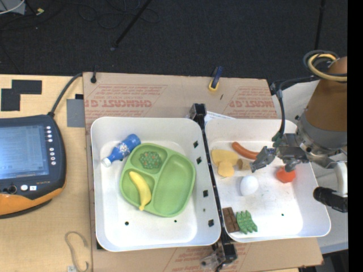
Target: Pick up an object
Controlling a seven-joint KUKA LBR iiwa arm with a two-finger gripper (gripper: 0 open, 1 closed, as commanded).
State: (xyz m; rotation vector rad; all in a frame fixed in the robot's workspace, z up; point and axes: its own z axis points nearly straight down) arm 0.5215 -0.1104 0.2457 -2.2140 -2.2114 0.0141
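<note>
End effector (278, 162) hangs over the right bin (317, 222), toward its back right; can't tell its state from this angle. Nothing visibly in it.

Right bin contents: orange-red object (286, 175) just under and beside the end effector, sausage (245, 149) near the back, yellow pieces (224, 162) left of it, white egg (248, 185) mid-bin, brown block (229, 220) and green leafy item (246, 222) at the front left corner.

Left bin (108, 220): green divided plate (170, 186) with a banana (140, 189) in its left section and greenish peas (150, 160) in the upper section. Blue-white bottle (121, 149) lies beside the plate's upper left.

Surface: both bins sit on flattened cardboard (147, 98) with red print, on a wood-tone top (39, 231). Teach pendant (28, 157), screen lit, rests at the far left, cable running off the back. Blue-yellow clamp (215, 78) on the cardboard's rear edge. Black clips along the seam between bins.

Room: dark carpet (187, 27) behind, cables strewn across it.
</note>
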